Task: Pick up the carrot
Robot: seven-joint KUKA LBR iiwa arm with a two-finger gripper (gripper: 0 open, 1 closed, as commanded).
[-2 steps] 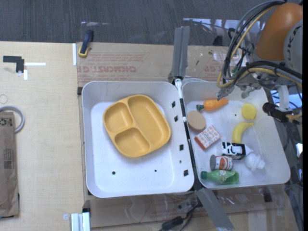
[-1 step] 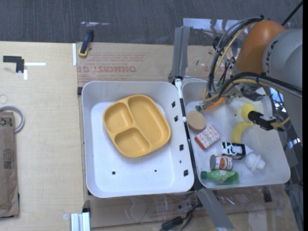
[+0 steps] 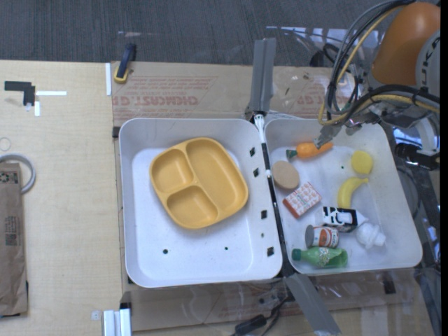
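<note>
Camera view from above the bench has the carrot (image 3: pixel 309 150) lying in the right bin (image 3: pixel 392 254), near its back wall: a short, stubby orange piece with a small green tuft at its left end, resting roughly level with its long axis running left to right. The gripper (image 3: pixel 326 138) comes down at the carrot's right end, its dark fingertips meeting the orange body there, so the two look to be touching; whether the tips actually clasp the carrot or merely rest against it cannot be told from this angle, and how wide they stand is likewise unclear. Just in front of the carrot lies a round tan cookie (image 3: pixel 285 175), with a red and white box (image 3: pixel 302 200) beside that. To the carrot's right, well apart, sit a lemon (image 3: pixel 361 162) and a banana (image 3: pixel 351 190). A green bottle (image 3: pixel 320 257) lies along the bin's front edge. The left bin (image 3: pixel 140 257) holds a yellow divided plate (image 3: pixel 199 182).
</note>
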